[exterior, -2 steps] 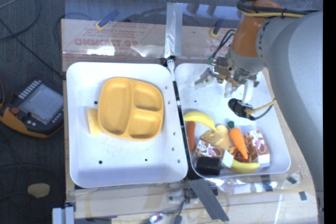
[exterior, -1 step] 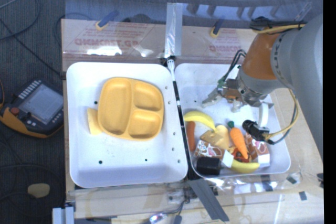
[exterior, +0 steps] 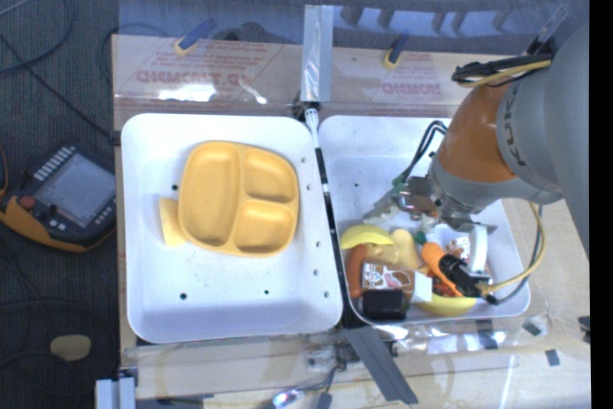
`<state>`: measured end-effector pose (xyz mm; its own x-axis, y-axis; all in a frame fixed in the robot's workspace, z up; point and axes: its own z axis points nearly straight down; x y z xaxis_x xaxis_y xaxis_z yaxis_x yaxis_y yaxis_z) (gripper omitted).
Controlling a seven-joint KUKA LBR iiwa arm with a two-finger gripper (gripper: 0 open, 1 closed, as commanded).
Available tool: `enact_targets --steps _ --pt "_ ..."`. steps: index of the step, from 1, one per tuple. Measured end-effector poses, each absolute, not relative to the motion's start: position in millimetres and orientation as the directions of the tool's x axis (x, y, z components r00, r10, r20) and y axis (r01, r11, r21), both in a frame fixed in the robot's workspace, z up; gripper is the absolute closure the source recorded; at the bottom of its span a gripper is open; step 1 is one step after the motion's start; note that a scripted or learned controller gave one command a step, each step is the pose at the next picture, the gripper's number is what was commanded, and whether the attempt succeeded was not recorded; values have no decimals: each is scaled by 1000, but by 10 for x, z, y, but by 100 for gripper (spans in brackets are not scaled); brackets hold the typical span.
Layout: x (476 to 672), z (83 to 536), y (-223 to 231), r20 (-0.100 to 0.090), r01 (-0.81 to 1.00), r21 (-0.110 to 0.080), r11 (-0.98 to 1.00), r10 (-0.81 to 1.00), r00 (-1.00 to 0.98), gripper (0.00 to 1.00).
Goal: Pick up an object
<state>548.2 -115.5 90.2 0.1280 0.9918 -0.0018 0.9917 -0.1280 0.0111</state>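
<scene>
The right bin (exterior: 364, 158) holds a heap of toy food along its front edge. In it are a yellow banana (exterior: 362, 236), an orange carrot (exterior: 439, 263), a brown labelled packet (exterior: 383, 278), a black block (exterior: 385, 304) and a white piece (exterior: 476, 249). My gripper (exterior: 419, 206) hangs low in this bin, just above and behind the heap, close to the banana and a pale yellow fruit (exterior: 404, 249). The orange-banded wrist hides most of it. I see nothing clearly held.
The left bin (exterior: 153, 302) holds a yellow divided plate (exterior: 238, 196) with a pale yellow slab (exterior: 170, 220) poking out from under its left side. A teach pendant (exterior: 67, 196) and cables lie on the floor at left. Cardboard stands behind the bins.
</scene>
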Motion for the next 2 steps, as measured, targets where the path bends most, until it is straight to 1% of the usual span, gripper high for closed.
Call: enact_targets --steps 1,2 --pt "5356 903 -1115 2 972 19 -232 973 232 0" --pt "4901 908 -1093 -3 992 21 -124 992 124 0"
